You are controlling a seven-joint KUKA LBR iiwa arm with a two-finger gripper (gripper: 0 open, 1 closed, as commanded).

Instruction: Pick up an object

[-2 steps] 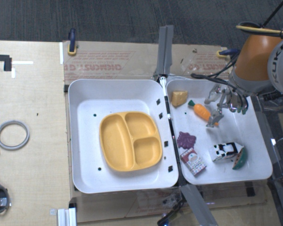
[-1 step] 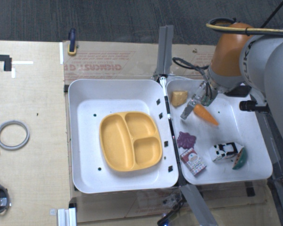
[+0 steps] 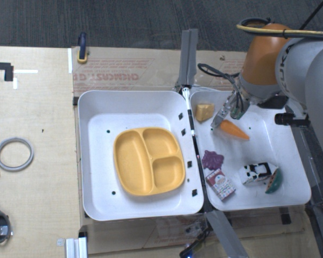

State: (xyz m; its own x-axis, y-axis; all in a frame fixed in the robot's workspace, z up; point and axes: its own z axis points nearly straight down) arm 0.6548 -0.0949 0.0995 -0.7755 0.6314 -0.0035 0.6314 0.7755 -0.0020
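The arm reaches in from the right and tips its jaws [image 3: 222, 120] down into the right bin [image 3: 290, 160], ending at the pointed left end of the orange carrot [image 3: 234, 130]. The fingers stand slightly parted on either side of that tip, touching or nearly touching it; whether they actually pinch it cannot be told, and the carrot lies flat on the bin floor.

The carrot seems a sensible choice: it lies apart from its neighbours, with bare floor around it, so the fingers can come down without knocking anything. A yellow cheese wedge [image 3: 205, 112] sits just beside the jaws toward the divider. Nearer the front edge lie a purple grape bunch [image 3: 212, 158], a small printed carton [image 3: 221, 185], a black-and-white cow toy [image 3: 256, 172] and a watermelon slice [image 3: 273, 180].

The left bin [image 3: 91, 144] carries 1 yellow divided plate [image 3: 149, 160], well away from the work. On the counter [image 3: 32, 106] rests a grey tape ring [image 3: 13, 153].
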